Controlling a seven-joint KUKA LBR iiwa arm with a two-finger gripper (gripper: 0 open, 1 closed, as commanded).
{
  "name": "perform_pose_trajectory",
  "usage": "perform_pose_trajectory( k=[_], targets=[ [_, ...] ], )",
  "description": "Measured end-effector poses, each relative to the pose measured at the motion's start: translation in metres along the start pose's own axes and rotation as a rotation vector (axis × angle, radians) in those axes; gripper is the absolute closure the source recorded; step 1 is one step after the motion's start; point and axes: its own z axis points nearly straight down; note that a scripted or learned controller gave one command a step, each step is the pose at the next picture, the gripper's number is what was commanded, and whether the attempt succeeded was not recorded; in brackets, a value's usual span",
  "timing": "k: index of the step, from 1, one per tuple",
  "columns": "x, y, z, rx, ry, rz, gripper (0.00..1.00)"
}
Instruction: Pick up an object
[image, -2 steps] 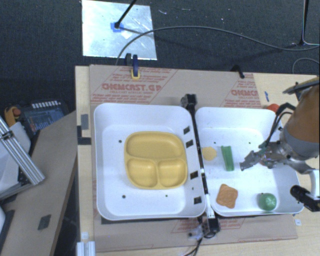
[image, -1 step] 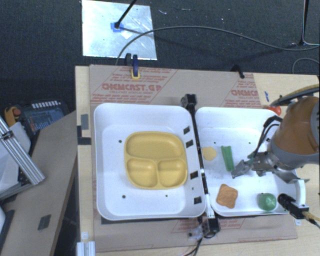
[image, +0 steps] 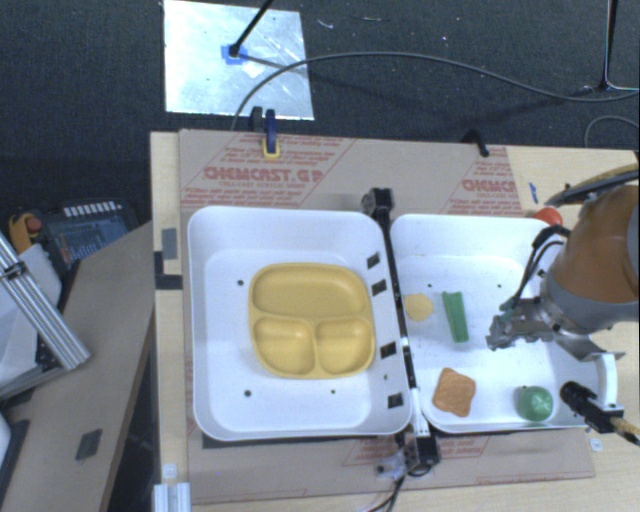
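Note:
In the right bin (image: 480, 235) lie a pale yellow lump (image: 418, 306), a green stick (image: 455, 316), an orange-brown piece (image: 454, 391) and a green ball (image: 534, 402). My gripper (image: 506, 331) hangs low over the bin's right half, to the right of the green stick and above-left of the green ball. Nothing shows between its fingers, and the arm's orange band (image: 603, 250) rises behind it.
The left bin (image: 215, 300) holds a yellow three-compartment tray (image: 305, 318). Black clips (image: 380, 205) run along the seam between the bins. A metal plate (image: 235, 55) lies at the back, and a side table with gear stands at the left.

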Motion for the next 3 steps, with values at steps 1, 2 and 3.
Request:
perform_pose_trajectory(
  k=[1, 2, 3],
  targets=[
    [-0.003, -0.004, -0.062, -0.005, -0.001, -0.003, 1.00],
    [-0.004, -0.002, -0.078, -0.002, 0.000, -0.003, 1.00],
    [0.035, 0.022, -0.087, -0.001, 0.002, -0.008, 1.00]
  ],
)
